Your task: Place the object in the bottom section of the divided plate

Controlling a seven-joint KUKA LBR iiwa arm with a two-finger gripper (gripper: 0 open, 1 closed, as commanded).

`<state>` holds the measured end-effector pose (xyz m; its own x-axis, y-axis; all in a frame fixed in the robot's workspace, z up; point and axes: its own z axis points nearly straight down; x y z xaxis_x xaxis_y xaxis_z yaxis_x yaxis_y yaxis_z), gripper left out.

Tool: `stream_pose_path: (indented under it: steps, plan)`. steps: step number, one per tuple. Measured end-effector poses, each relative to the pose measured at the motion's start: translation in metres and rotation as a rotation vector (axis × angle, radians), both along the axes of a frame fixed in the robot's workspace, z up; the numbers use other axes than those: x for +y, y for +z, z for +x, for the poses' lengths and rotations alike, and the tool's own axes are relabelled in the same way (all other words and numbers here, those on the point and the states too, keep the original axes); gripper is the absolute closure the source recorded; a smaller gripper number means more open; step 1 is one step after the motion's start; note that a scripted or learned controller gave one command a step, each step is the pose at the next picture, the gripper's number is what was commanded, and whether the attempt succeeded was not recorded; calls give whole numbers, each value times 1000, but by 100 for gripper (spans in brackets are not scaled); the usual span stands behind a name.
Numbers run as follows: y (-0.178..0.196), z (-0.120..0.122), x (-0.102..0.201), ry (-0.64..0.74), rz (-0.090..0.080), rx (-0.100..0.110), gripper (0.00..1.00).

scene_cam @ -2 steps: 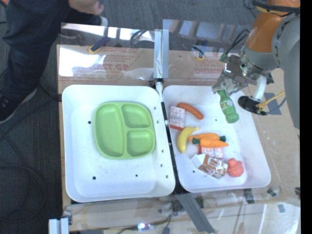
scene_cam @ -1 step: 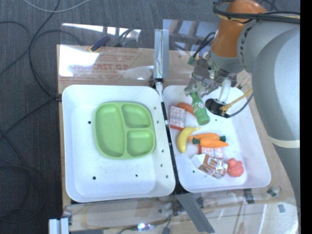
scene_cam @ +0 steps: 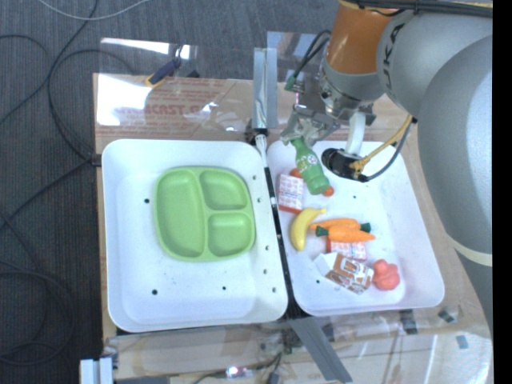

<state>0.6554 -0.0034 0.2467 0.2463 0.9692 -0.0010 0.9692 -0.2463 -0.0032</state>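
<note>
The gripper (scene_cam: 306, 131) sits over the green bottle (scene_cam: 310, 169) — whether it grips, I cannot tell. Probably light, rigid, slick plastic — best pinched across its body, just below.

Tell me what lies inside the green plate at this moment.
The green plate shows three bare sections with no object in them. It sits in the left bin. The bin floor under the plate is covered, so I cannot see it.
</note>
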Motion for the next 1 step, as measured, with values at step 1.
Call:
stream_pose_path:
  steps: [1]
  plan:
    - [-64, 12, 54, 414, 2, 1, 100]
